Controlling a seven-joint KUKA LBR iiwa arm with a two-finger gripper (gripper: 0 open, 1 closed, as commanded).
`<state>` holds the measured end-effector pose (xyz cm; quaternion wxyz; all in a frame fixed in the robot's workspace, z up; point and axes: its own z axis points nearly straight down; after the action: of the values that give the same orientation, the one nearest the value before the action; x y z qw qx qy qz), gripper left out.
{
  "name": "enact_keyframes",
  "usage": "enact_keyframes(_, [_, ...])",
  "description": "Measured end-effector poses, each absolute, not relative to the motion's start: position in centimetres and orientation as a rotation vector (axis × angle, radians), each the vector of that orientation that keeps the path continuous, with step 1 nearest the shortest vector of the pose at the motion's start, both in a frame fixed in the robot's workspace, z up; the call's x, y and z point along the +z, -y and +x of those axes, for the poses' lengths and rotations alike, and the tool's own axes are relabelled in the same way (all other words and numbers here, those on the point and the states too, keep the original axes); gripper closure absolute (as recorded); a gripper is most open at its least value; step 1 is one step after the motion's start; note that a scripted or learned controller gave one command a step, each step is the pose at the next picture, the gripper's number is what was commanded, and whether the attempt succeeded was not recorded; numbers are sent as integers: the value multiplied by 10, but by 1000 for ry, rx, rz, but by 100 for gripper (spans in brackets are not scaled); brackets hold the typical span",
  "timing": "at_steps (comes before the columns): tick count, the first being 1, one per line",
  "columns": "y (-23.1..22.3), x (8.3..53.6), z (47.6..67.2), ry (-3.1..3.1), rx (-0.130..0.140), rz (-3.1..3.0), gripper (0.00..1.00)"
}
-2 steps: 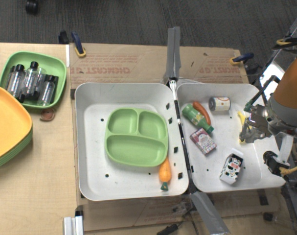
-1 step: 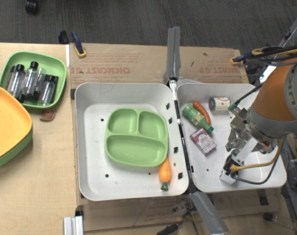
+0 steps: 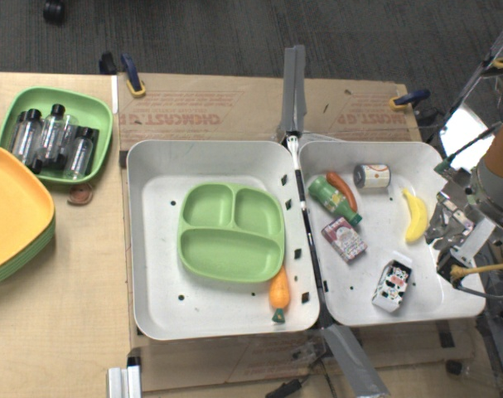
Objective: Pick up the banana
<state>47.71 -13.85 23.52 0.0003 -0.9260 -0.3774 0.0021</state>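
While the banana point(image 3: 414, 215) lies in the right bin point(image 3: 417, 305) near its right wall — you see the gripper point(image 3: 447, 232) just beside it; whether its claw is apart or together cannot be told

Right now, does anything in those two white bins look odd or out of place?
Slightly: the carrot lies off the green divided plate, against its lower right edge, in the left bin. Nothing looks spilled or broken.

A green divided plate point(image 3: 231, 233) lay in the left bin point(image 3: 143, 247) with a carrot point(image 3: 279, 292) at its corner. The right bin point(image 3: 417, 305) held a green bottle point(image 3: 334, 201), a can point(image 3: 372, 175) and two small cartons.
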Motion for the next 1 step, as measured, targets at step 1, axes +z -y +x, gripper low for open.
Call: enact_keyframes(1, [107, 215, 477, 1046, 8, -2960, 100])
